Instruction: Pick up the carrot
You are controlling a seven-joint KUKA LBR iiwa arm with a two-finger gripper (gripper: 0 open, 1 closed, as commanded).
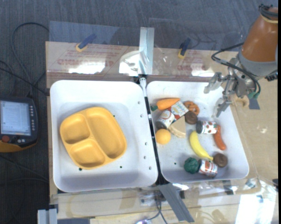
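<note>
The gripper (226,93) hangs open and empty; the carrot (167,103) lies well to its fingers' left, by the bin divider. Reaching across, it may snag the can (167,118) or packet (179,109) crowding the carrot.

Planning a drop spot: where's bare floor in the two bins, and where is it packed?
Left bin: bare strips around the yellow tray, widest along the top edge. Right bin: open patch at its lower left, between orange, banana and green ball. Crowded around the carrot, where cans and small toys press close. Gripper hangs over the upper right.
</note>
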